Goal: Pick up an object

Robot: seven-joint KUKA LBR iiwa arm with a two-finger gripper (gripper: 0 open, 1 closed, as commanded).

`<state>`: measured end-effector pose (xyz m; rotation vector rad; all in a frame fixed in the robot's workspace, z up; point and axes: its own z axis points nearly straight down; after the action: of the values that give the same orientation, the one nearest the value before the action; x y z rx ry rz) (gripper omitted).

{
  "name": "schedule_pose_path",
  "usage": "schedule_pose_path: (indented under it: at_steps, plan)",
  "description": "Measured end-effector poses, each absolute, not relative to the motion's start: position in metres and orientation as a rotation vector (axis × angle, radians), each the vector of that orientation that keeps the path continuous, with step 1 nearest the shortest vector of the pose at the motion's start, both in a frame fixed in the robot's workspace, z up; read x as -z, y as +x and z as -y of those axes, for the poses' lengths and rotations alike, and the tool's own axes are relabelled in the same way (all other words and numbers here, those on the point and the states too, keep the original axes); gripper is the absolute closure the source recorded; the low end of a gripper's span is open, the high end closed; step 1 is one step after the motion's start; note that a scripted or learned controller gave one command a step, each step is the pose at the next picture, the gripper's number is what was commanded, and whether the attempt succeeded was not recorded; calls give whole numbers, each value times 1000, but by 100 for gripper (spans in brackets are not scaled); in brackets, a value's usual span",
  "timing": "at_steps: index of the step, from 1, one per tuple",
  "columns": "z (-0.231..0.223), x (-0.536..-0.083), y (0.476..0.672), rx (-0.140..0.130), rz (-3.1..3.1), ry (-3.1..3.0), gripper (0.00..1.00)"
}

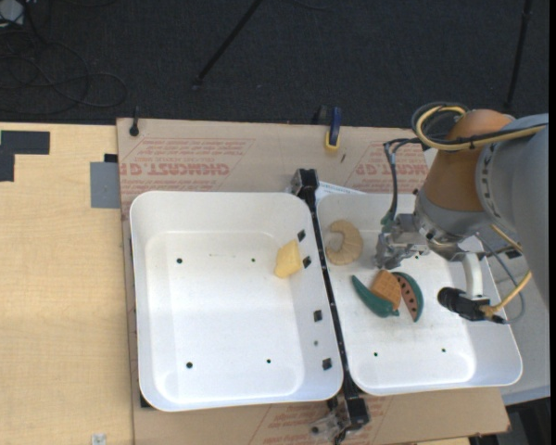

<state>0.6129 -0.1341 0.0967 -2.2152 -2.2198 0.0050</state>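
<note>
You are looking down on a tabletop [46, 276] carrying two shallow white bins side by side on a sheet of printed cardboard [213, 156]. Take the black divider [320, 286] running between the bins as your landmark.

Left of the divider, the left bin [167, 341] is holding one pale yellow wedge-shaped piece [288, 259], lying close against the divider near its upper half.

Right of the divider, the right bin [426, 369] is holding a tan ring-shaped piece [344, 242] just beside the divider, toward the bin's far end. A little further right and nearer to you, three toys are lying bunched together: a dark green curved piece [371, 299], an orange piece [387, 287] touching it, and a watermelon-slice toy [410, 296] on the outer side.

The grey arm [514, 179], with its orange band [456, 170], is reaching in over the right bin, well right of the divider. Its hand [390, 257] is hanging directly above the orange piece, at the top edge of that cluster. You cannot tell from this angle whether the hand is spread or closed, nor whether it is touching anything.

A black part with yellow cabling [468, 304] is hanging from the arm further right of the cluster. A blue and yellow clamp [334, 130] is sitting at the cardboard's far edge, beyond the divider's top end.
</note>
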Motion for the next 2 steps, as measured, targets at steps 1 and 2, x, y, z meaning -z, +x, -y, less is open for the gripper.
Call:
schedule_pose_path:
  at_steps: [1, 2]
  plan:
    - [190, -90, 546, 1, 2218, -2227, 100]
    - [213, -88, 532, 1, 2220, -2220, 100]
